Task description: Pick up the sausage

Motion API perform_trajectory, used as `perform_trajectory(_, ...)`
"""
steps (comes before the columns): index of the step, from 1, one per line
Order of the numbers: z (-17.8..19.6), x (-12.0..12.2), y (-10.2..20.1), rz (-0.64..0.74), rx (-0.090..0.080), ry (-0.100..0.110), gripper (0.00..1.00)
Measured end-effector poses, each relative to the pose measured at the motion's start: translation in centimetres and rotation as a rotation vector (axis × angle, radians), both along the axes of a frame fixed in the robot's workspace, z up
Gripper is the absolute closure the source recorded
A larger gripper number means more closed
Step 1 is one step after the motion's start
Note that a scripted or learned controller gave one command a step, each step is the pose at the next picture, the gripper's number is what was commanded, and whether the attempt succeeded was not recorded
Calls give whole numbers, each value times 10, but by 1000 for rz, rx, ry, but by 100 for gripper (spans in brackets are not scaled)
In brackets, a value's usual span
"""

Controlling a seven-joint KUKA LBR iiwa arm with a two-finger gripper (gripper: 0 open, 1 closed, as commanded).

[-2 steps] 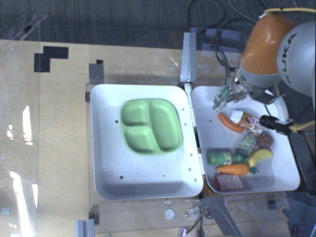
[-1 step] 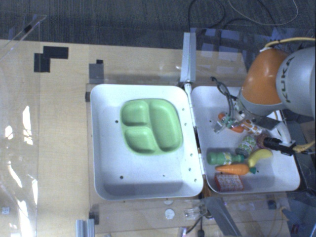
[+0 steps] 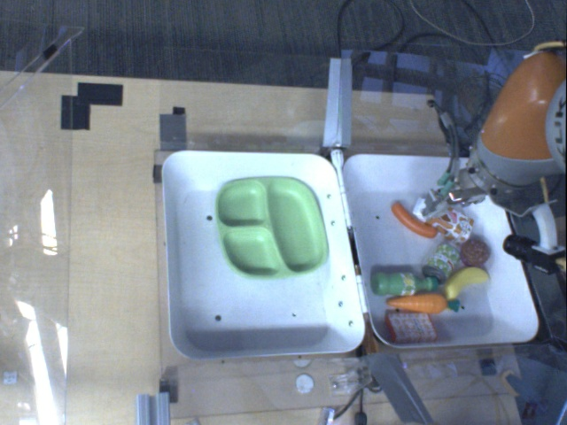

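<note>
the sausage (image 3: 415, 220) lies in the right bin (image 3: 372, 184), in its upper middle part, slanting down to the right. the gripper (image 3: 440, 204) hangs just beside the sausage's right end, low over it; whether its fingers are apart or closed i cannot tell, and nothing shows between them. just right of the sausage sits a patterned packet (image 3: 456, 226), with a brown round thing (image 3: 476, 252) below that. further below the sausage lie a green bottle (image 3: 400, 282), a banana (image 3: 466, 281), a carrot (image 3: 418, 304) and a red box (image 3: 410, 328). left of the sausage, the left bin (image 3: 182, 264) holds a green divided tray (image 3: 270, 224).
</note>
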State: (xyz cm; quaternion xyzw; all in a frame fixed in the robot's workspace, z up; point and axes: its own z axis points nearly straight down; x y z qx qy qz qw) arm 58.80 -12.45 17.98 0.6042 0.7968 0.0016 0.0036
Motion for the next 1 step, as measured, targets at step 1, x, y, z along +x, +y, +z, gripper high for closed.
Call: perform_trajectory(1, 0, 66, 14, -60, 1, 5, 100)
